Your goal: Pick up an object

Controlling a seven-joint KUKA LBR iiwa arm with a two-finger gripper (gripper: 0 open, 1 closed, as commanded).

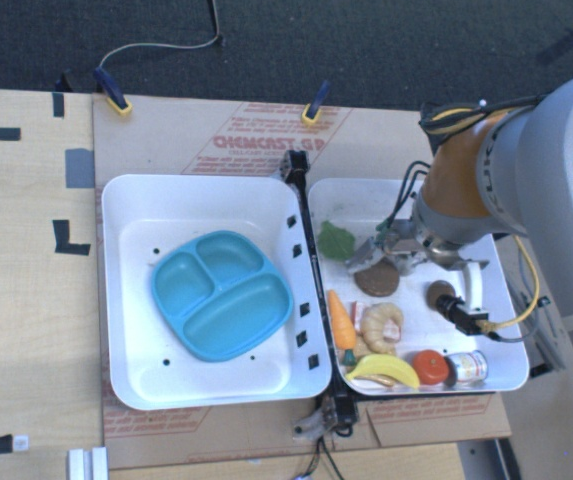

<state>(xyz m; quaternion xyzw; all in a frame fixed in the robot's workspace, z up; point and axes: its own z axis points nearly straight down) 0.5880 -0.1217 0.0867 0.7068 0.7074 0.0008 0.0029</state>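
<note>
Hovering low in the right bin [511, 363], my pincer [376, 256] is sitting just above a brown round patty [377, 280]; from this slant I cannot tell how far it is parted or whether it is gripping anything. I am seeing a green leafy piece [336, 240] just left of it, near the divider. Below the patty a carrot [341, 320], a pale shrimp-like piece [382, 324], a banana [386, 370], a tomato [430, 367] and a small can [469, 367] are crowding the near wall. The left bin [126, 208] is holding a blue divided plate [223, 293] with bare floor around it.
</note>
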